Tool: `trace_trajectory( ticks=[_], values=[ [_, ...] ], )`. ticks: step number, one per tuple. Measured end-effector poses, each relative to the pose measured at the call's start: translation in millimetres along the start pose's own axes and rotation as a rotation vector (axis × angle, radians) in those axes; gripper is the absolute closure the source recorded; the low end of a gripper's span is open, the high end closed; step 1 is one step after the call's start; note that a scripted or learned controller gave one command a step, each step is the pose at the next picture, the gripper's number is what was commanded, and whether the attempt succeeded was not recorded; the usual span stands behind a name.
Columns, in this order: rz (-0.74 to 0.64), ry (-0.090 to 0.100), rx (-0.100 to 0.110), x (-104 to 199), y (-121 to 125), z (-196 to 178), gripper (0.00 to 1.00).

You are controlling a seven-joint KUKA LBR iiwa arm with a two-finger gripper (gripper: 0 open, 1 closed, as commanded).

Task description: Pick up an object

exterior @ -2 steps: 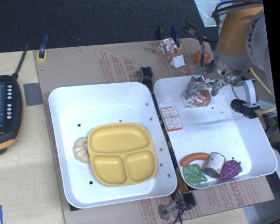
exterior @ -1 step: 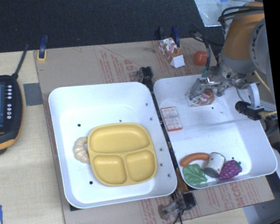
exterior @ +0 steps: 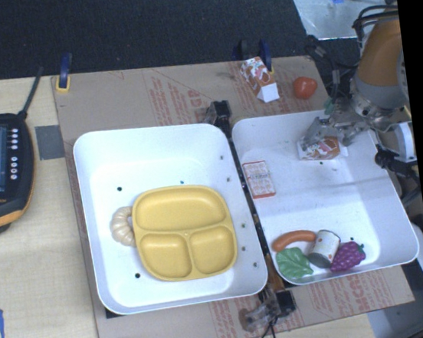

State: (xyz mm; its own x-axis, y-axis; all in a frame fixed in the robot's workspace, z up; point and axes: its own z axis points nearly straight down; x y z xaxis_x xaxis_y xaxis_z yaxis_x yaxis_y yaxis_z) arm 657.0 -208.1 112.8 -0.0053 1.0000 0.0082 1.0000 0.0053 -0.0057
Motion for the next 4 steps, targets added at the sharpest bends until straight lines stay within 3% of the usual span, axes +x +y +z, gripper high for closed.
trace_trajectory(
  ticks=[1, 2, 3, 4],
  values=[
    [-0.008, 0.013, 0.002, 6.4, 2.4, -12.4, 1.00],
    [0.001, -0.007, -0.003, 65.1, -6.0, -49.9, 1.00],
    [0.002, -0.008, -0.002, 44.7, -35.1, -64.9, 1.00],
    [0.000, -0.008, 0.001, 91.4, -32.5, -69.8, 1.00]
  ],
)
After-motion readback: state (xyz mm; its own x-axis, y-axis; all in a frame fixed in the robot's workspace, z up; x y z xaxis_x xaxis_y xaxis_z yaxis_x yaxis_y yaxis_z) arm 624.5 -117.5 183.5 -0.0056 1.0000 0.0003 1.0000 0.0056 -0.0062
